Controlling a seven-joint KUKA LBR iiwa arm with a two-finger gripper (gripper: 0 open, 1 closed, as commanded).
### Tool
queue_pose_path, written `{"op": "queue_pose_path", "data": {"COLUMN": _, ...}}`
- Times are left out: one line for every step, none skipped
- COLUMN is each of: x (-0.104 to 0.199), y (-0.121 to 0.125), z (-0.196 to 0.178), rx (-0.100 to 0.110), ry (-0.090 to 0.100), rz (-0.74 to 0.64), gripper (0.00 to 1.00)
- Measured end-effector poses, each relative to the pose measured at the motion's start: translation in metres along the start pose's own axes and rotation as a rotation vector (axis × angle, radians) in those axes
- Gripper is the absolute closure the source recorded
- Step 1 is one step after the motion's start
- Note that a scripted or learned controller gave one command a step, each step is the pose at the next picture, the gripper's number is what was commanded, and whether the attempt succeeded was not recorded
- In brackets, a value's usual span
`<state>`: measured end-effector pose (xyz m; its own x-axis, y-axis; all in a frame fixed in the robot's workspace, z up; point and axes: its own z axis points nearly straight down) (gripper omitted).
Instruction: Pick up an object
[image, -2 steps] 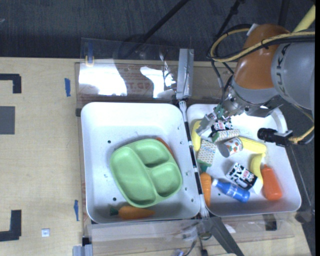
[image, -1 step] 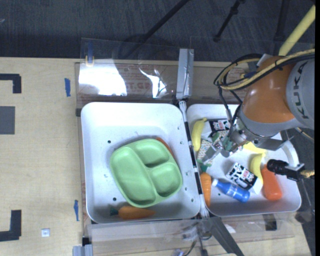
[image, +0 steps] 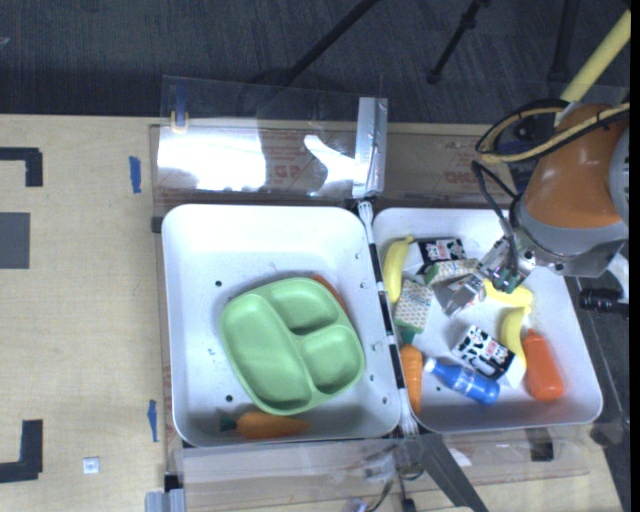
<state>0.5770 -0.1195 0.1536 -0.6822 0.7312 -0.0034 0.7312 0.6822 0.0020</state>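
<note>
Two shallow white plastic bins on a bench. Gripper low among right-bin clutter; finger state indeterminate. Crinkled silver foil packet directly beneath; curved yellow plastic banana beside. Crowding risks a slipped grasp.

The green plate is hiding most of a carrot beneath it; the arm is running off the right edge, covering the hand's fingers.
</note>
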Motion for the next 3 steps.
{"op": "queue_pose_path", "data": {"x": -0.062, "y": -0.010, "z": 0.008, "rx": 0.000, "ry": -0.001, "rz": -0.074, "gripper": 0.00}}
{"op": "queue_pose_path", "data": {"x": -0.075, "y": -0.002, "z": 0.035, "rx": -0.014, "ry": -0.016, "rz": -0.051, "gripper": 0.00}}
{"op": "queue_pose_path", "data": {"x": -0.086, "y": 0.001, "z": 0.042, "rx": -0.023, "ry": -0.019, "rz": -0.053, "gripper": 0.00}}
